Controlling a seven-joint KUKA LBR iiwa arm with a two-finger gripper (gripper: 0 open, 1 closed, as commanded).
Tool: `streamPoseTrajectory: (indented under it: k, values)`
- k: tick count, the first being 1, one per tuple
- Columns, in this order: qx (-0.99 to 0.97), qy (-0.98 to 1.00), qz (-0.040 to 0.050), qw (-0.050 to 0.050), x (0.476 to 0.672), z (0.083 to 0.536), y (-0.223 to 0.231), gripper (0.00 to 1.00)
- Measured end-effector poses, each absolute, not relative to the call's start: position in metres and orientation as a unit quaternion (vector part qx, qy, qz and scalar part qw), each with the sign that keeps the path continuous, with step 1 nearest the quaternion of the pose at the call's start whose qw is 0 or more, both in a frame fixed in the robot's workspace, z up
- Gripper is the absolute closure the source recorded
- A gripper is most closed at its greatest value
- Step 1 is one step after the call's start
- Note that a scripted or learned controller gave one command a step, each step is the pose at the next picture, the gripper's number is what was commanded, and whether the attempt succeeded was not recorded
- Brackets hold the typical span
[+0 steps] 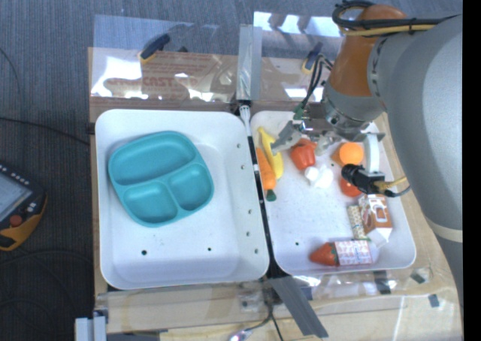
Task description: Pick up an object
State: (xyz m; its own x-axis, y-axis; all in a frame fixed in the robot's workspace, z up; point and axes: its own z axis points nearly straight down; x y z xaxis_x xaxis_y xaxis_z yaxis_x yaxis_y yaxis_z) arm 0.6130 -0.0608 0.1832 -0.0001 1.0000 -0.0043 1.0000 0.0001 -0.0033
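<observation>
My gripper [307, 137] hangs over the back left part of the right bin [398, 257], its fingers spread open with nothing between them. A red pepper-like toy [304, 155] lies just in front of the fingertips. Left of it a yellow banana [269, 153] and an orange carrot [264, 174] lie along the bin's left wall. A small white piece [320, 177] sits in front of the red toy. An orange ball [350, 153] and a red piece [350, 188] lie to the right, partly hidden by the wrist.
A snack packet [370, 219] and a red strawberry-like toy in a wrapper [340, 254] lie at the right bin's front. The left bin [173, 257] holds a teal divided plate [159, 177]. The grey arm covers the right bin's far right side.
</observation>
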Motion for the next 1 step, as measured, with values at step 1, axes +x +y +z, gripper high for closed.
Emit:
streamPoseTrajectory:
  k: [1]
  values:
    - [0.693, 0.721, 0.0006, 0.006, 0.594, 0.0895, -0.1061, 0.0]
